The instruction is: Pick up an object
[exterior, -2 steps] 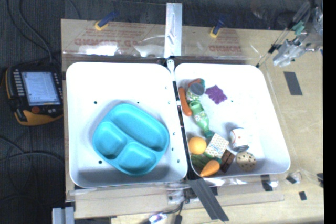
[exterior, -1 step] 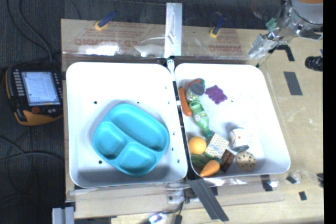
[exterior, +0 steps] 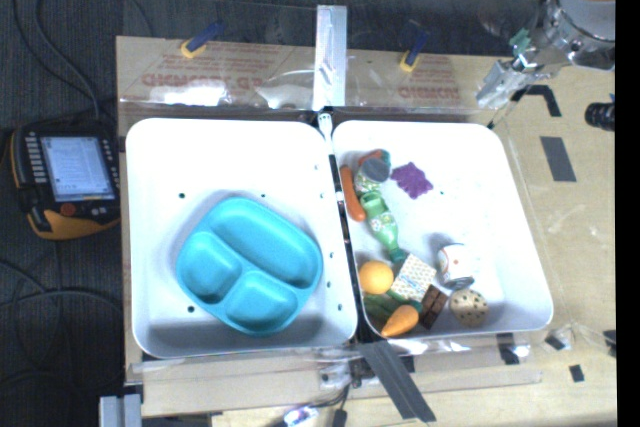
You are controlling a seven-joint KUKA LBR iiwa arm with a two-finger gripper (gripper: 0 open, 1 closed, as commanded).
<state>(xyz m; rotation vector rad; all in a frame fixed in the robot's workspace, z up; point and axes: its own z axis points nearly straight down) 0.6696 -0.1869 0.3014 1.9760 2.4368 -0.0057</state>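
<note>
- Camera view: your gripper [exterior: 497, 91] hangs above the right bin's [exterior: 520, 215] far corner; can't tell how the jaws stand.
- Nothing's grabbed yet. The toys, like the purple piece [exterior: 411, 179] and orange ball [exterior: 376, 276], sit in that bin, so the whole pick's left.

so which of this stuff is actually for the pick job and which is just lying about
For the job:
- gripper, above the right bin's far corner
- small objects in the right bin: purple piece, orange ball, dice, carrot

Lying about:
- blue divided tray
- teach pendant
- clamps
</note>
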